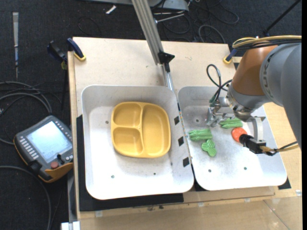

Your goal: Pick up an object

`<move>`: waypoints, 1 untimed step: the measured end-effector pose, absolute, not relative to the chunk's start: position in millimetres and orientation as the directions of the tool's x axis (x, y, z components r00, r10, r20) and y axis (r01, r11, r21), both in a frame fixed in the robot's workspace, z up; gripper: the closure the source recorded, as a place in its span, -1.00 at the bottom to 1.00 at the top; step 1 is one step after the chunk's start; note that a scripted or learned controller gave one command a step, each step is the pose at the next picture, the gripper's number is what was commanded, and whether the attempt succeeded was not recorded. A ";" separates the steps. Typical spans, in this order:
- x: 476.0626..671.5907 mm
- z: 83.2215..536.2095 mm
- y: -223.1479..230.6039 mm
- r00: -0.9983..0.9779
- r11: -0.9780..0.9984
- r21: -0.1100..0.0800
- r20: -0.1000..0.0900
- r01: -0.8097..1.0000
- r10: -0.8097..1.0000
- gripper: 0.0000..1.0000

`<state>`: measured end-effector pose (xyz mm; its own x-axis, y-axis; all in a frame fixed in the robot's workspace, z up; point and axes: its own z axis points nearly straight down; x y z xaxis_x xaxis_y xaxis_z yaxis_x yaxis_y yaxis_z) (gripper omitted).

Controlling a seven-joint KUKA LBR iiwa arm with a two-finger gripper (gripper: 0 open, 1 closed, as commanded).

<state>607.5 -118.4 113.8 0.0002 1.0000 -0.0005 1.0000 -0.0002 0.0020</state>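
The fingers (212,120) hang low in the right bin (268,174); whether they are apart or together cannot be told. Just below them lie two green toys (204,140), a third green piece (230,123) and an orange one (237,133) to their right.

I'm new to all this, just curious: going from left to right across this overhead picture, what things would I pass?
Handheld screen controller → yellow divided plate → green toy pieces → orange object.

Dark floor (33,56), tangled cables (216,13)
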 end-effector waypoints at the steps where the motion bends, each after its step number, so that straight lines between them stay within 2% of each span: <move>1: 607.6 166.1 -128.5 0.001 -0.001 0.005 -0.001 1.000 1.000 1.00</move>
